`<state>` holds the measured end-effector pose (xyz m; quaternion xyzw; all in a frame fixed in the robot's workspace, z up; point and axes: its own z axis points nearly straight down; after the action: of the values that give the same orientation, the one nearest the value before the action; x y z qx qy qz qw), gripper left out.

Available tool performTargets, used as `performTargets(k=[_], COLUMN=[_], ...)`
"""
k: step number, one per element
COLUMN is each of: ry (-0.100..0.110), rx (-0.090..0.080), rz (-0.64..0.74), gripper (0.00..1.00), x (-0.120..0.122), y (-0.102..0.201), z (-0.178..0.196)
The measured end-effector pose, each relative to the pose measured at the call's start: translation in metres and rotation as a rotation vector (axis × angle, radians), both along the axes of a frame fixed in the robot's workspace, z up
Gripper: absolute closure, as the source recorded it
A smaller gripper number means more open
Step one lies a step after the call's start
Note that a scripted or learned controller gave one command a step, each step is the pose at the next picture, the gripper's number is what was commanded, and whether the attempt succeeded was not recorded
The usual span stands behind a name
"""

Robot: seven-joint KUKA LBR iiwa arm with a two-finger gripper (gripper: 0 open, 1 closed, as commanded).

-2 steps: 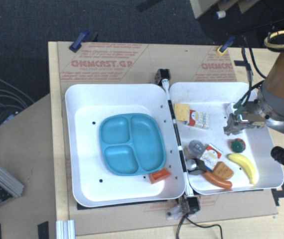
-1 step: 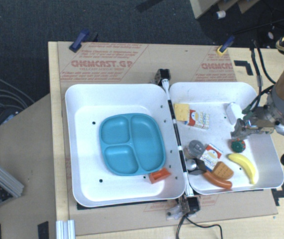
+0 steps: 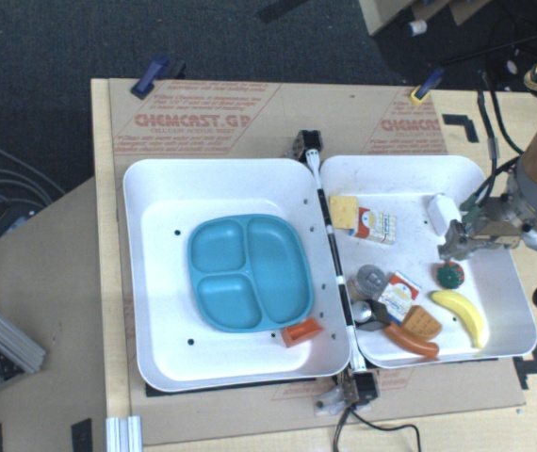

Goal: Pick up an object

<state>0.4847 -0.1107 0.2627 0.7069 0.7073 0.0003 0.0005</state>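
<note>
The right bin (image 3: 495, 342) is taken as the landmark, since the loose toys are gathered there for picking. The gripper (image 3: 457, 245) is poised low over that bin's right half, just above a small round red-and-green object (image 3: 450, 274), which is judged to be the intended target because it lies directly under the tool. Whether the gripper is spread or closed cannot be told; nothing is seen held. Toward the bin's near right corner a banana (image 3: 464, 314) is laid, and along its near edge a sausage (image 3: 412, 338) and a toast slice (image 3: 422, 322) are crowded together. Beyond the bin's left wall, a blue divided plate (image 3: 248, 271) is kept apart in the neighbouring bin.
</note>
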Motion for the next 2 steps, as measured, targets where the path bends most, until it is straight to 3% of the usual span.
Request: performTargets(k=[2], ry=[0.000], rx=[-0.001], rz=[0.000], gripper=[1.00], x=[-0.005], y=[-0.017], z=[0.005])
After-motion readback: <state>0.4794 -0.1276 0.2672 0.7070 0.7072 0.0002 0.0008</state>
